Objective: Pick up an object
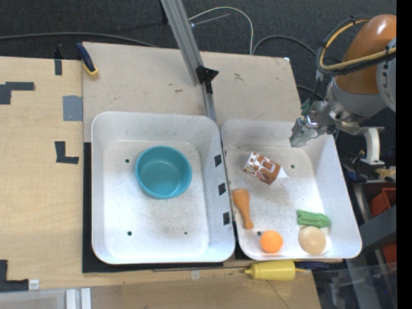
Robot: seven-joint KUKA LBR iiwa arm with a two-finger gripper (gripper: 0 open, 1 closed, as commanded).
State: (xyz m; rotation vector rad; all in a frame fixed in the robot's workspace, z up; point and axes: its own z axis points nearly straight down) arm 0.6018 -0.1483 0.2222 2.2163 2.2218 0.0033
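White right bin (pixel 341 192) holds the carton (pixel 261 167). Pincer (pixel 301 134) hangs just up and right of the carton; I cannot tell its grip. It should drop straight over the carton.

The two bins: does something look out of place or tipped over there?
One thing does: a yellow bottle lies on its side outside the right bin, against its near rim. In that bin, the brown-and-white carton lies tilted. The teal bowl stands upright in the left bin.
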